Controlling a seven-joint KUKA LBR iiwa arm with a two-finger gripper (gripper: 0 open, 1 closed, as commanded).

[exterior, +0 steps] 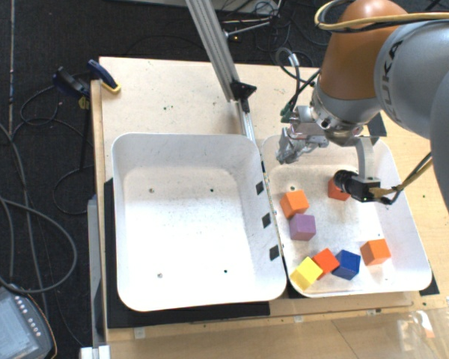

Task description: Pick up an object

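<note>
End effector (292, 149) above right bin (404, 223) far edge; coloured blocks (302, 226) below.

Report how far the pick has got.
Done: the arm has reached over the right bin, with the gripper near its back left corner. In hand: nothing visibly; no block sits between its fingers. Left: the whole grasp. The orange block, purple block, yellow block and blue block all lie on the bin floor.

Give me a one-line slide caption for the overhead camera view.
KUKA arm's gripper hovers over the right bin, above its scattered colored blocks, including an orange block and a purple block.
</note>
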